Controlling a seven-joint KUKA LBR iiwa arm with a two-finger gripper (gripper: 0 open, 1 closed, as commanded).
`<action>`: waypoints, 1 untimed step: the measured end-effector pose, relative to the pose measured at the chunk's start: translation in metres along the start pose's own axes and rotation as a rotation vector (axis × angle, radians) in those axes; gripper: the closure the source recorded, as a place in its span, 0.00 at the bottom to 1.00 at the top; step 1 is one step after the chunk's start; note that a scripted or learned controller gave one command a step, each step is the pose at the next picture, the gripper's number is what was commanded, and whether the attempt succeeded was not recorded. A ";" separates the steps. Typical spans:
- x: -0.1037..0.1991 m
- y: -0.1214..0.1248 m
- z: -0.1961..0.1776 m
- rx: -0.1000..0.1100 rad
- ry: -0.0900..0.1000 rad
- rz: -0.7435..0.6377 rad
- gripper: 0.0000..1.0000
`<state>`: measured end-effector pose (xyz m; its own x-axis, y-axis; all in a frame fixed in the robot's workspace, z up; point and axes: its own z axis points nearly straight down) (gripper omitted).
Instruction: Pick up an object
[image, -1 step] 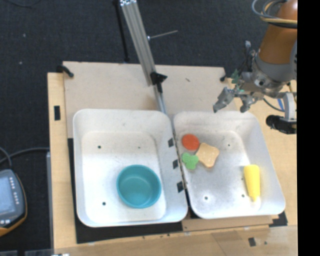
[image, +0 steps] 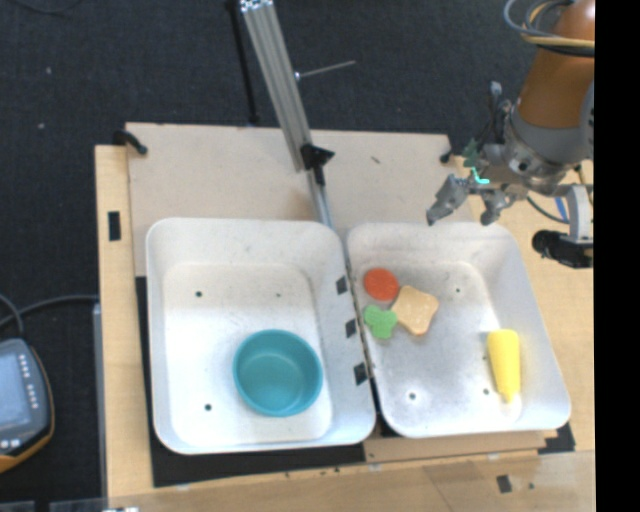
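Observation:
The right bin holds a round red-orange piece, a tan bread-shaped piece touching it, a small green piece near the bin's left wall, and a yellow corn-like piece by the right wall. A teal bowl sits upright in the left bin. My gripper hangs above the far rim of the right bin, open, its two fingers spread apart with nothing between them. It stands well back and to the right of the red piece.
A slanted aluminium post rises from the board behind the seam between the bins. A handheld pendant lies off the bench at lower left. Black cables trail by the arm at the right.

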<state>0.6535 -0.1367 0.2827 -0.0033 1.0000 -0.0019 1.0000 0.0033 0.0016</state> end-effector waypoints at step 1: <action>-0.004 0.004 0.062 0.005 0.000 0.003 0.00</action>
<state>0.6579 -0.1407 0.2211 -0.0003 1.0000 -0.0022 1.0000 0.0003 -0.0039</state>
